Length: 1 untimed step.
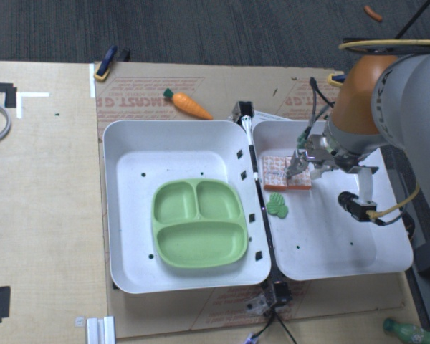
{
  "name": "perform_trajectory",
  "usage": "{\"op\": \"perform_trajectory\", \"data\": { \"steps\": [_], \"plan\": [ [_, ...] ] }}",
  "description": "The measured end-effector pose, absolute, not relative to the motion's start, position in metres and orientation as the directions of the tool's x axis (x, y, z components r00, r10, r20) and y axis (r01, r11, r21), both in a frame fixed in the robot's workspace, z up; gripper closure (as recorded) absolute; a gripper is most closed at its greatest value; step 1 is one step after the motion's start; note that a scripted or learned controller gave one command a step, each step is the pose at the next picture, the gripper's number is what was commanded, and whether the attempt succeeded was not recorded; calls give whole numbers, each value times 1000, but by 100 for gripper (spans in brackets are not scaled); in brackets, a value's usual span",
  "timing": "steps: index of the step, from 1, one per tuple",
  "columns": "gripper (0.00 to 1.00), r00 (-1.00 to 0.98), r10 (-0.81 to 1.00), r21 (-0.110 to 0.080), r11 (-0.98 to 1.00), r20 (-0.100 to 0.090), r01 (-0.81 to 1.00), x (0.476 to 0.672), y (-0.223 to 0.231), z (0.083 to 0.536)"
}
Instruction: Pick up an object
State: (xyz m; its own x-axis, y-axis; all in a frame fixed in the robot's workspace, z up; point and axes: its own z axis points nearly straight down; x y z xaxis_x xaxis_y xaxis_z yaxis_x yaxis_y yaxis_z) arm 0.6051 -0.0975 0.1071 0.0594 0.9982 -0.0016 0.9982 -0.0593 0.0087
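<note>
Green plate [199, 223] in left bin [122, 192]

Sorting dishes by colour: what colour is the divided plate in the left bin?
Light green; the plate shows clearly in the camera view.

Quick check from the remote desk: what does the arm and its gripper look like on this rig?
The arm is bulky grey with an orange band above the wrist. The gripper is small, dark metal. Yellow and black cables loop beside the wrist.

Two white bins [122, 213] sit side by side, with one green divided plate [199, 223], one patterned box [281, 173], one small green piece [276, 206], possibly a toy, and one toy carrot [188, 104].
</note>
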Motion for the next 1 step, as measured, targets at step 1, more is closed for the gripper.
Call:
{"op": "perform_trajectory", "data": {
  "steps": [1],
  "plan": [
    [100,-195,981,1,195,-1,981,561,-56,192]
  ]
}}
